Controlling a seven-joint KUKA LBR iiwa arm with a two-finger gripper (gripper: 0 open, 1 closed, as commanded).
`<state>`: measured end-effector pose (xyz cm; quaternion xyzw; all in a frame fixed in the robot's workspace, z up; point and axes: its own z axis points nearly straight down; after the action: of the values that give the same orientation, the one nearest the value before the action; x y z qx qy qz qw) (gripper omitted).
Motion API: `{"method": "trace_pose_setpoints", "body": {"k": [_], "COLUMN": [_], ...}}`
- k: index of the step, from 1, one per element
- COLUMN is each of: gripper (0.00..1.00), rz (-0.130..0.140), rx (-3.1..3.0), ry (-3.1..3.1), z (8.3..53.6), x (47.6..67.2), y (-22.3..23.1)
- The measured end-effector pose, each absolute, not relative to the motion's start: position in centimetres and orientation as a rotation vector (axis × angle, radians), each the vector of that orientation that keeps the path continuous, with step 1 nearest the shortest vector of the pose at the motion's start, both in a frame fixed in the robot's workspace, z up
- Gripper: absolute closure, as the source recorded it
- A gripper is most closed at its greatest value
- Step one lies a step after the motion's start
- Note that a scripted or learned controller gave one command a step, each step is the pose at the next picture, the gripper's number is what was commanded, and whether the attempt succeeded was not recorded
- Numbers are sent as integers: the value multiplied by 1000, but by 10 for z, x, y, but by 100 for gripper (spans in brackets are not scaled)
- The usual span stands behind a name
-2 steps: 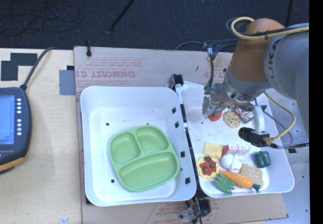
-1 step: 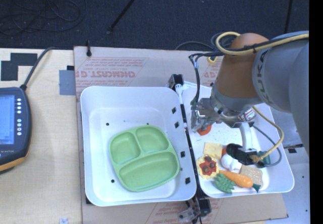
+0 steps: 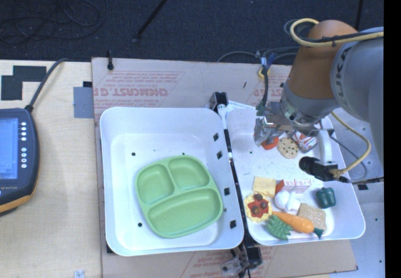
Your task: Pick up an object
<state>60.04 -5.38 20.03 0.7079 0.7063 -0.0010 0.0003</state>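
Right white bin [image 3: 351,223]: carrot [image 3: 293,221] lies lengthwise, left to right.

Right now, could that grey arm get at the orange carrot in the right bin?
Probably yes. The carrot lies on top of the food pile, uncovered, and the gripper hangs over the same bin, nothing between them.

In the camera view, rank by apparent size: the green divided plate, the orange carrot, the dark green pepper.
Largest to smallest:
1. Green divided plastic plate, by far.
2. Orange toy carrot.
3. Dark green toy pepper, shorter than the carrot though chunkier.
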Motion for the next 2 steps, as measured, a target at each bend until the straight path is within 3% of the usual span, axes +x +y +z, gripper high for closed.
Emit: {"method": "trace_pose_setpoints", "body": {"k": [1,2], "gripper": [100,100], "rz": [-7,-4], "rx": [2224,2224], "ry": [2231,2217], "z": [185,186], "x": [569,618], "y": [-3,-63]}}
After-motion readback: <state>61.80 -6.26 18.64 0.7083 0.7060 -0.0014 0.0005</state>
